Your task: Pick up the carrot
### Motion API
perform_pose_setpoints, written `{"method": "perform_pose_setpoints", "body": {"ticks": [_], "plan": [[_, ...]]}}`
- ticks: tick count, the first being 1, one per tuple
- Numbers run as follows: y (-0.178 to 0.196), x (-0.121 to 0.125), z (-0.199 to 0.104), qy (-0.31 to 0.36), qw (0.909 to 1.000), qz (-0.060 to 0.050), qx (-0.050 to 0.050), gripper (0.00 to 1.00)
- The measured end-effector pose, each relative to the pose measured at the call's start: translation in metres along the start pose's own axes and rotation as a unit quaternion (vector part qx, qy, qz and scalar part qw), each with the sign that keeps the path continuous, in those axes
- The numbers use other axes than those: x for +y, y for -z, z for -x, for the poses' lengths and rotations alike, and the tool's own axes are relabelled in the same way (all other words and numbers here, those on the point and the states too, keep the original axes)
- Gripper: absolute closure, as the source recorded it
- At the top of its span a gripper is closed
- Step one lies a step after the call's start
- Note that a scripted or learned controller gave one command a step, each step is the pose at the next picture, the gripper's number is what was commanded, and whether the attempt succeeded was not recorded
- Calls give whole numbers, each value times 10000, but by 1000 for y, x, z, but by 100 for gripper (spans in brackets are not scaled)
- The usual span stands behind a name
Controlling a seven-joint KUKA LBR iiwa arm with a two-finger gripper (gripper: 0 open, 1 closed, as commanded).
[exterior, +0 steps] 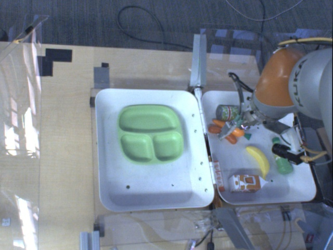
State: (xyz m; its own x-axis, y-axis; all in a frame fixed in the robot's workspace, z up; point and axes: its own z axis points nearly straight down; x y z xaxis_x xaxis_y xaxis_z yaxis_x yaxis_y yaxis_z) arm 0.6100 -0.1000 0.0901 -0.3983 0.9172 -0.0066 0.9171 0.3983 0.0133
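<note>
The carrot (215, 126) is an orange piece lying in the left part of the right bin (307, 191), close to the divider. More orange shows just right of it, under the gripper. The gripper (230, 129) reaches in from the right and sits low over the carrot, covering its middle. The grey arm with its orange band (276, 82) hangs over the bin's far right corner.
A small can (227, 112) lies just behind the carrot. A banana (258, 160), a small carton (245, 182) and a green object (284, 165) lie further front and right. The left bin (109, 191) holds a green divided tray (151, 132).
</note>
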Motion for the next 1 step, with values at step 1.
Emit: {"method": "perform_pose_setpoints", "body": {"ticks": [1], "plan": [[12,2,-1,15,10000,18,-1,100]]}}
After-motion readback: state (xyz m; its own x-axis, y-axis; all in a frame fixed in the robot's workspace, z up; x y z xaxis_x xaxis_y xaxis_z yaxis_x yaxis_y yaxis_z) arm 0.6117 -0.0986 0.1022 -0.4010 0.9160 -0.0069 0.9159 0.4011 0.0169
